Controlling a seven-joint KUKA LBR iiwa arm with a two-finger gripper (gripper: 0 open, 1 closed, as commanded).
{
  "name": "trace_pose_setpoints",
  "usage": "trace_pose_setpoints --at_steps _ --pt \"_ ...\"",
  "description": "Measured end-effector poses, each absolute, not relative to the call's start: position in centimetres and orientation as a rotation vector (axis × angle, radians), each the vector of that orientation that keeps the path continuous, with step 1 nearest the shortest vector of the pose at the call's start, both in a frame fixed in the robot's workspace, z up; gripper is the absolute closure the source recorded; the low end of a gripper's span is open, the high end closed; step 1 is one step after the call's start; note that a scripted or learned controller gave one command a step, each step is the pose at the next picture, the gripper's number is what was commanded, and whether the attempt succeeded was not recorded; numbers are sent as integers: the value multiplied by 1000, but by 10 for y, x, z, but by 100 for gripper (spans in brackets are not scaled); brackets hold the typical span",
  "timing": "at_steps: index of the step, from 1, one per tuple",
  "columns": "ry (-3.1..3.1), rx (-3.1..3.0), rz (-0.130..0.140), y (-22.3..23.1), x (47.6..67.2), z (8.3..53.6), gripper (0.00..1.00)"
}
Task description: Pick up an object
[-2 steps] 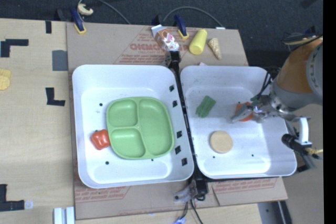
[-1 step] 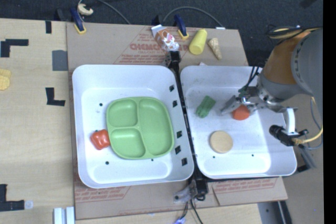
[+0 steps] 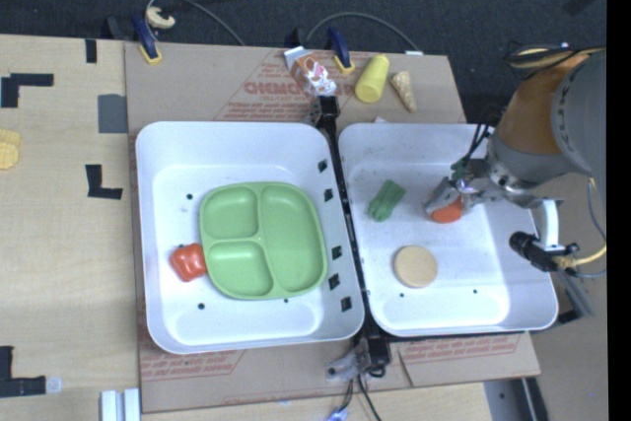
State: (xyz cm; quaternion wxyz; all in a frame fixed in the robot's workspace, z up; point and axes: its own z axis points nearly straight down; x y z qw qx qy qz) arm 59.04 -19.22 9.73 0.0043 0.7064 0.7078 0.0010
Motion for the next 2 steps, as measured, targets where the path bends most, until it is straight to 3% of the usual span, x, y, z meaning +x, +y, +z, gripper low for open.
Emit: trace_pose_setpoints --at_steps 1,2 --pt "2223 2218 0 -162 645 159 100" --pt "2225 2218 1 -86 665 184 100"
